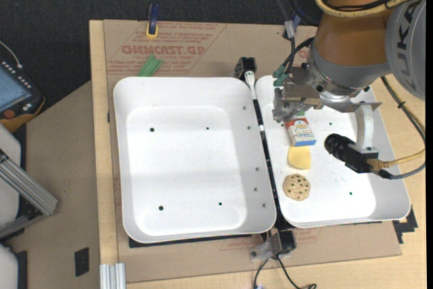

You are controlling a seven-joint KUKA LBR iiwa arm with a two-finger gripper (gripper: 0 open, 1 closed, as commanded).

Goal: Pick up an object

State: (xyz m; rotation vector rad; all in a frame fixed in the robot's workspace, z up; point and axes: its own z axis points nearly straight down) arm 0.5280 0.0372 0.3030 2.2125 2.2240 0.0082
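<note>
A small box [301,132] lies in the right bin [379,210], with a yellow block [300,158] and a cookie [296,187] just below it. The claw [292,109] hangs right above the box. How wide it is cannot be told. The left bin [135,105] sits beside.

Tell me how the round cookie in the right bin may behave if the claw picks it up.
The cookie lies flat and looks thin, so probably light and hard to grip from above. It looks crumbly, so squeezing might break it. If pushed, it would likely slide, not roll.
</note>
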